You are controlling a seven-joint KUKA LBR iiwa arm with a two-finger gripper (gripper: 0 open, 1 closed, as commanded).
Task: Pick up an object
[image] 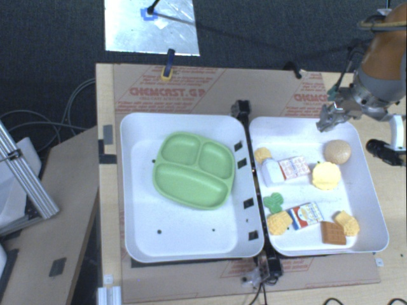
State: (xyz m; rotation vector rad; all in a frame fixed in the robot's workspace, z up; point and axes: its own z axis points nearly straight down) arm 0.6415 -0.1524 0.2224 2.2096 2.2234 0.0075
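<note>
The right bin holds several small toy foods. A tan round bun lies at its far right, a yellow round piece just below it. A white carton with red print sits mid-bin, a small yellow piece to its left. Nearer the front are a green piece, a yellow waffle-like piece, a blue-and-red carton, a brown cracker and a yellow cracker. My gripper hangs over the bin's back right corner, above the bun, with nothing seen between its fingers.
The left bin holds a green divided plate. A black divider runs between the bins. A shiny sheet lies beyond the bench. A metal frame stands at the left.
</note>
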